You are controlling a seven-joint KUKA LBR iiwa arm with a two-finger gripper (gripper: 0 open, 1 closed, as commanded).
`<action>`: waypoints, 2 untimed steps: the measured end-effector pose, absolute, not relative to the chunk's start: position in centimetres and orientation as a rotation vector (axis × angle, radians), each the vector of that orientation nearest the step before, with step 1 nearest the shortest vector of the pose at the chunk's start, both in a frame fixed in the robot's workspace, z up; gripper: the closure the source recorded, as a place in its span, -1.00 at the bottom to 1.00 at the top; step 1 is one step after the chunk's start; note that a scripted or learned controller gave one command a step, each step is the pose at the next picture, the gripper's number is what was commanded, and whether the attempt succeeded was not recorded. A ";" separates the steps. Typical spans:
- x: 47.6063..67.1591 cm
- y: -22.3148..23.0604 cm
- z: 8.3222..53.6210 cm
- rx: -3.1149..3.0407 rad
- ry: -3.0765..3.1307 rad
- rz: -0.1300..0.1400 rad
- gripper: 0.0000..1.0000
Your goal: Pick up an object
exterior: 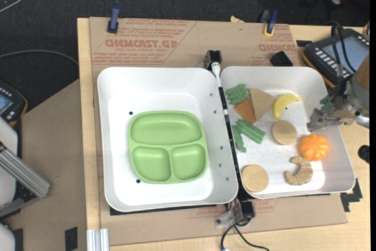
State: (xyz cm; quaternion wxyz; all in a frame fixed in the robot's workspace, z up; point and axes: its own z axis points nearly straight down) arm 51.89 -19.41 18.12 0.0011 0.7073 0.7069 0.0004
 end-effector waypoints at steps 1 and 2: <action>47.9 -16.8 8.0 2.227 2.223 -0.002 1.00; 48.2 -6.2 19.1 2.204 2.231 0.015 1.00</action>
